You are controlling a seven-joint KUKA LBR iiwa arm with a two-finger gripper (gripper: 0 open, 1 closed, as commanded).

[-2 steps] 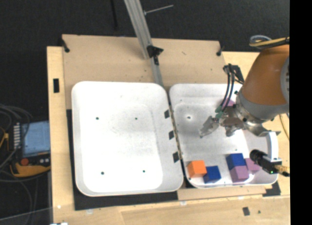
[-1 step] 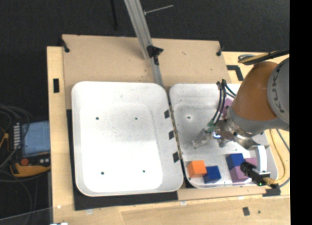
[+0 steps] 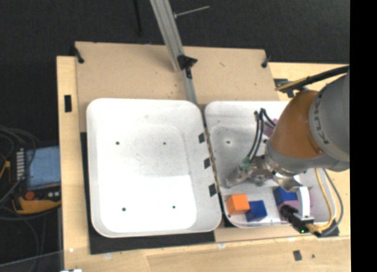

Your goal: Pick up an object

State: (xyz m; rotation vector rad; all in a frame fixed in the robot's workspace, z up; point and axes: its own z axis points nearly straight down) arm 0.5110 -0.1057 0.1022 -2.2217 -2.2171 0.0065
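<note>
Two blocks, orange (image 3: 238, 204) and blue (image 3: 256, 210), lie just below the gripper (image 3: 250, 172), its opening unreadable; approach underway, descent next.

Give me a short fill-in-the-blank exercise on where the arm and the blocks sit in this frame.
1. The arm reaches over the ____ bin of the view.
2. The orange block lies right beside a ____ block.
3. Both blocks lie near that right bin's ____ edge in the view.
4. The band above the arm's wrist is ____.

Missing words: right; blue; lower; orange
</note>
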